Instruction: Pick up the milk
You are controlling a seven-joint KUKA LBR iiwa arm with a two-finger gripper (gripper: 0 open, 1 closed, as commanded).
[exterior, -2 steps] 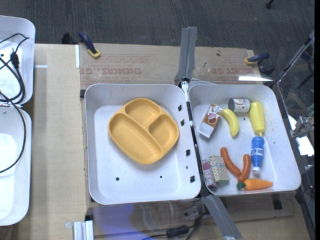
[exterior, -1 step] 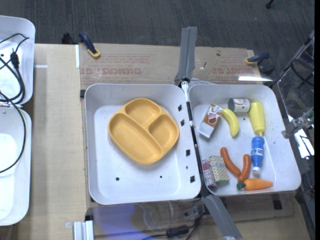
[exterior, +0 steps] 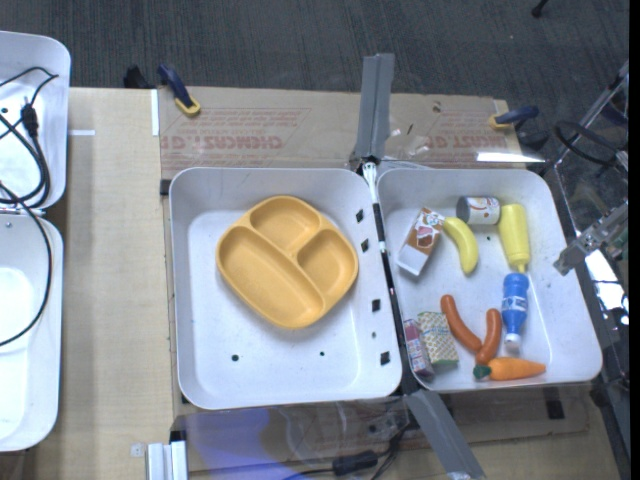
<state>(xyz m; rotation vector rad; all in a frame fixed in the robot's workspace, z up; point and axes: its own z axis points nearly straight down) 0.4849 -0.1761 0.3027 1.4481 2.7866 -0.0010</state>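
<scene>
The milk point(exterior: 422, 240) is a small white carton with a brown top and label. It lies tilted in the upper left part of the right bin point(exterior: 575, 298), close to the divider between the two bins. A banana point(exterior: 462, 244) lies just to its right, almost touching it.
The right bin also holds a can point(exterior: 479, 209), a yellow bottle point(exterior: 514, 235), a blue bottle point(exterior: 514, 308), two sausages point(exterior: 462, 325), a carrot point(exterior: 510, 370) and a small patterned box point(exterior: 430, 343). A yellow divided plate point(exterior: 288, 259) sits in the left bin point(exterior: 200, 348).
</scene>
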